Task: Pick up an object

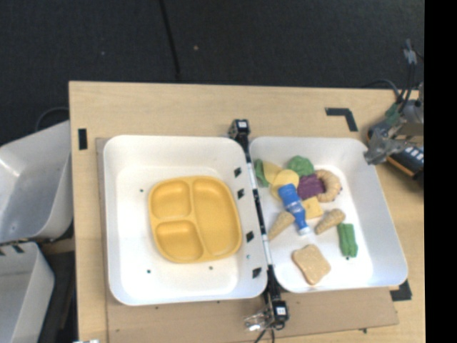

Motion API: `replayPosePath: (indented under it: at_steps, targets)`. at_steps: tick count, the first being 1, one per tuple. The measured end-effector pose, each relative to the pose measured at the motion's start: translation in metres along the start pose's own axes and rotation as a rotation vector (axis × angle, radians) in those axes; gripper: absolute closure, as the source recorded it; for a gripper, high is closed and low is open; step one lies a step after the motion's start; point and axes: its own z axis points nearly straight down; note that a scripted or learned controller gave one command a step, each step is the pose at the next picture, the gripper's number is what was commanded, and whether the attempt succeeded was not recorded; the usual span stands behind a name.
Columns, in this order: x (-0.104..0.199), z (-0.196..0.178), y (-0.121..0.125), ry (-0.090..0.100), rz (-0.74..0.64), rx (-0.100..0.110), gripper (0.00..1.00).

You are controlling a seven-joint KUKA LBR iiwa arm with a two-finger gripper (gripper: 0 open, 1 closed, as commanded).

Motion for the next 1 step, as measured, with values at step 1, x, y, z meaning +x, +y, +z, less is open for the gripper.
replayPosePath:
  at_steps: [1]
  targets:
    - [0.0979, 0.0431, -0.0344, 0.004, 0.003, 0.006, 1.0]
